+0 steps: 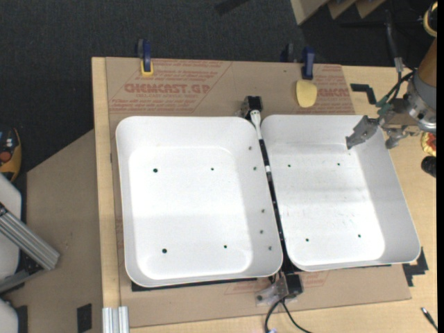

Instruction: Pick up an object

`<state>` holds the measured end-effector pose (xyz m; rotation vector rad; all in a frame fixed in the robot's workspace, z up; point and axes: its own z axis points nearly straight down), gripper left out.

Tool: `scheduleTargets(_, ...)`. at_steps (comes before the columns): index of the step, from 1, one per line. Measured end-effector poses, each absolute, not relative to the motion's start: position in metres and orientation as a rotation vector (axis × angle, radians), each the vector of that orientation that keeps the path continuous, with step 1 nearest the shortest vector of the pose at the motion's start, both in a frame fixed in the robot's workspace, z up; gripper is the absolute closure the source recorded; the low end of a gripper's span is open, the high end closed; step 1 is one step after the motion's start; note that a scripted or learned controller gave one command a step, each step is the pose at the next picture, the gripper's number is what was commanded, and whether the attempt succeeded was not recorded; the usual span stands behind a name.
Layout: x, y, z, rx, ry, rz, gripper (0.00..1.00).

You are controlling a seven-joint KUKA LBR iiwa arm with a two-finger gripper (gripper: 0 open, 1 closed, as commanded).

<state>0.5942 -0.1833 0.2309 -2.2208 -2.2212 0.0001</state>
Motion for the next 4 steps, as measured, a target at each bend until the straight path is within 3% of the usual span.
scheduleTargets(1,0.595,-0.183,0.242,-2.222,-2.224,-0.003,1.0)
scheduleTargets(2,0.597,-0.136,0.344,-2.222,-2.235,-0.011,1.0)
scheduleTargets(3,0.632,-0.09,0.271,-2.214,-2.224,0.002,1.0)
scheduleTargets(4,0.641,-0.127,0.349,-2.232,-2.226,-0.008,1.0)
